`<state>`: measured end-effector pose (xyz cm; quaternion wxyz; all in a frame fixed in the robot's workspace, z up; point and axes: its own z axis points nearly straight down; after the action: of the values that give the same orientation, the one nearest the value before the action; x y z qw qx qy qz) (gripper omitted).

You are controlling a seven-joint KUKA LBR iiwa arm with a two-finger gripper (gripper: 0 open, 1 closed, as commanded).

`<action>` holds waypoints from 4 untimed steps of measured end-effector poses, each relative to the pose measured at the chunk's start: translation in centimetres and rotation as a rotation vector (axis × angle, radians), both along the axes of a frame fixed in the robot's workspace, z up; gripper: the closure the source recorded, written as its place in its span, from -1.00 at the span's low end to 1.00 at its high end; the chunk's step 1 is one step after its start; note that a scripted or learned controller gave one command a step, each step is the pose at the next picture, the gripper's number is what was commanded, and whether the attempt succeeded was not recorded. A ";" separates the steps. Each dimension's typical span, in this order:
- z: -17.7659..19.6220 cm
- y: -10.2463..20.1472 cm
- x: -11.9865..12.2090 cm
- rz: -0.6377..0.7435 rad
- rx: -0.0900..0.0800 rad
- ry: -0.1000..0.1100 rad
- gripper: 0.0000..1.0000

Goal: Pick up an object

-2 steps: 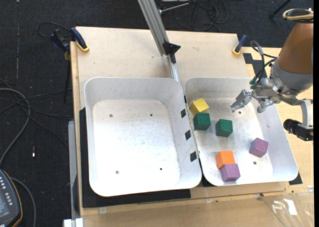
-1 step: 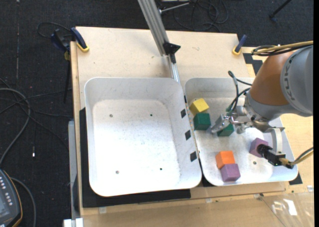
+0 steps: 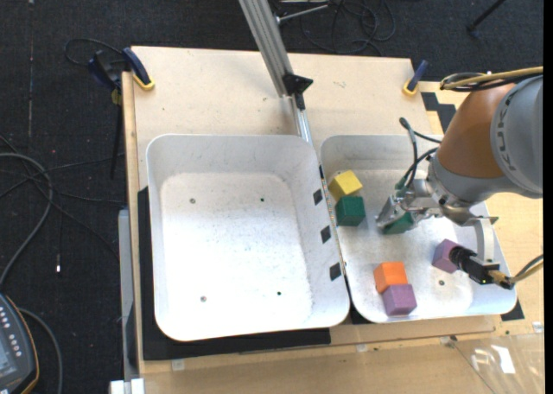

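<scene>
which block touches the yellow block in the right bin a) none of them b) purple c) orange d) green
d, the green block sits right against the lower edge of the yellow block near the left wall of the right bin, while the orange block lies well apart, nearer the bin's front.

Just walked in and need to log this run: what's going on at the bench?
A KUKA arm reaches in from the right over the right-hand white bin. Its gripper is low in the bin at a dark green object; whether it grips it is unclear. Loose nearby lie a yellow block, a green block, an orange block and two purple blocks.
</scene>
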<state>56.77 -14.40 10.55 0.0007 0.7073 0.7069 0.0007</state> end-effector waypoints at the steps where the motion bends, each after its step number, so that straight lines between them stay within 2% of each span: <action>1: -0.7 -2.4 -1.2 0.000 -0.001 -0.004 1.00; 2: 7.0 -7.0 0.6 -0.002 -0.006 -0.007 1.00; 3: 8.0 -5.2 1.3 0.004 -0.001 -0.001 1.00; 4: 8.3 3.9 0.6 0.010 0.003 0.003 1.00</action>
<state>57.35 -10.47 18.89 -0.0014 0.7037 0.7105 0.0005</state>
